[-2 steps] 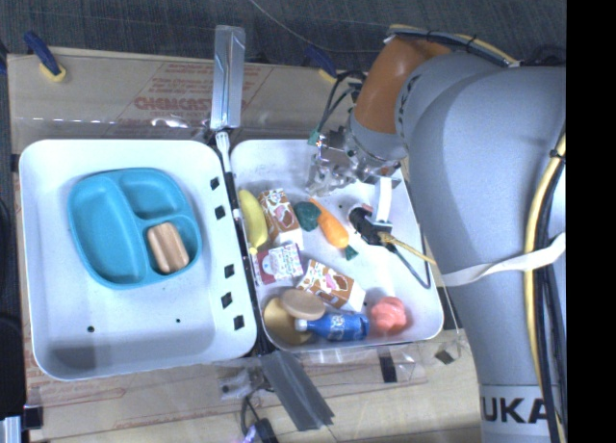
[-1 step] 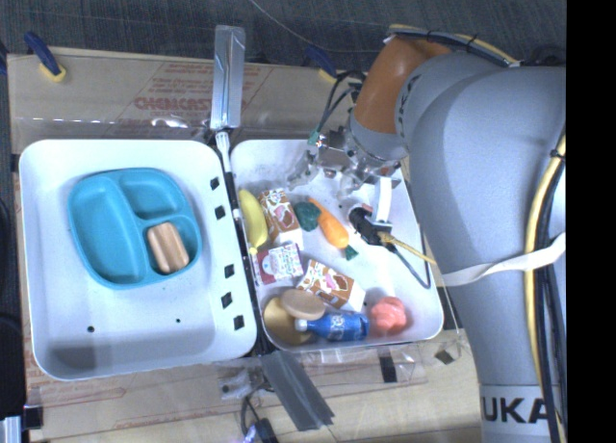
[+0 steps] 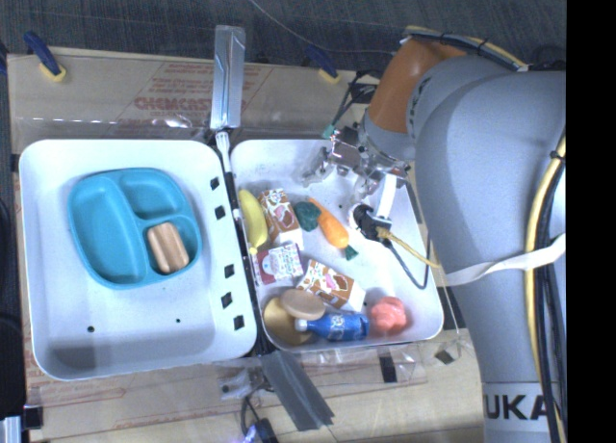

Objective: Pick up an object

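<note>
Where orange-banded, arm (image 3: 481,143) above right bin (image 3: 428,306).

Grey arm (image 3: 491,171) reaching in from right, orange band above wrist, gripper (image 3: 339,164) lowered, possibly tilted leftward

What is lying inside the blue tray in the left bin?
One brown bun lies in the lower right compartment of the blue tray. The other compartments show bare blue. What is under the bun is hidden.
</note>
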`<state>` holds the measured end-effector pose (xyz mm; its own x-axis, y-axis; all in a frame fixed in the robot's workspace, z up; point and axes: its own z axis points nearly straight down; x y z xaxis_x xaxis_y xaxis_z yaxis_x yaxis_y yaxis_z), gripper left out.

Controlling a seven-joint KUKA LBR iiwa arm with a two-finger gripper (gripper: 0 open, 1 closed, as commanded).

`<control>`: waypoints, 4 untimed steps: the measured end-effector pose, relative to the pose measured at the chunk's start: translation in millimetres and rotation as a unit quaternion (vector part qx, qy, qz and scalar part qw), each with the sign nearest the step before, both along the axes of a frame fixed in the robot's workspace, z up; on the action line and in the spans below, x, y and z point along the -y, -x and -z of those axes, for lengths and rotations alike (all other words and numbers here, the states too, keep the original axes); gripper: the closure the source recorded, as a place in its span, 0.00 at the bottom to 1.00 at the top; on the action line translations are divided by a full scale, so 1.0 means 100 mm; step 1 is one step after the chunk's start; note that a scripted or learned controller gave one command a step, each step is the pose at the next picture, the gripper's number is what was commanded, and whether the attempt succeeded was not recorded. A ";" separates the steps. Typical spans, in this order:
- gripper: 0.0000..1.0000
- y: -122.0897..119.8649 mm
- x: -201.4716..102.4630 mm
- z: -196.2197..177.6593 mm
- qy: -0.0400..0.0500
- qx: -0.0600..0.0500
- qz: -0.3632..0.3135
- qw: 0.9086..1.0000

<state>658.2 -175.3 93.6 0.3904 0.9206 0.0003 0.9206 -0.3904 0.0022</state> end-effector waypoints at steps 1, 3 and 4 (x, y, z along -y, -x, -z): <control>0.00 0.55 -0.11 0.03 -0.002 -0.005 0.148 0.989; 1.00 0.23 -0.82 -0.76 -0.002 0.000 0.110 0.994; 1.00 0.01 -1.40 -1.13 -0.002 -0.001 0.136 0.991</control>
